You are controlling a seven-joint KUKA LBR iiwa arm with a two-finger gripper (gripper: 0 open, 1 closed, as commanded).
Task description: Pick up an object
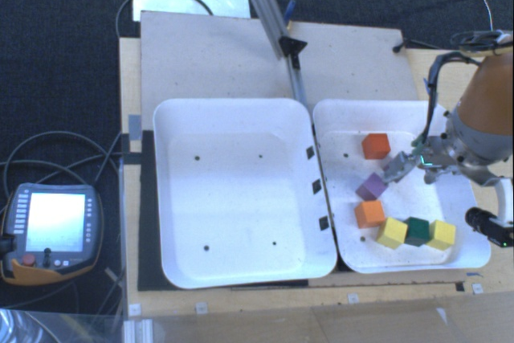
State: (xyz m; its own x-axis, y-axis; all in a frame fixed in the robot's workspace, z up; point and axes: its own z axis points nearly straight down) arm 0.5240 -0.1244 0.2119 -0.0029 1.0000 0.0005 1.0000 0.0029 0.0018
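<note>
While the big grey arm with its orange band [490, 104] reaches in from three o'clock, two shallow white plastic bins sit side by side on the bench. The left bin [233, 189] has nothing to grab. The right bin [474, 253] holds all the blocks, so the arm works there. Its metal gripper [397, 168] hangs low in the middle of that bin, just beside the small purple cube [371, 186], which lies at its seven o'clock. I cannot tell how the gripper is set (it is too small and blurry). An orange cube [375, 145] waits at eleven o'clock. Another orange cube [370, 213], two yellow cubes [393, 232] [442, 234] and a dark green cube [418, 230] line up toward six o'clock.
</note>
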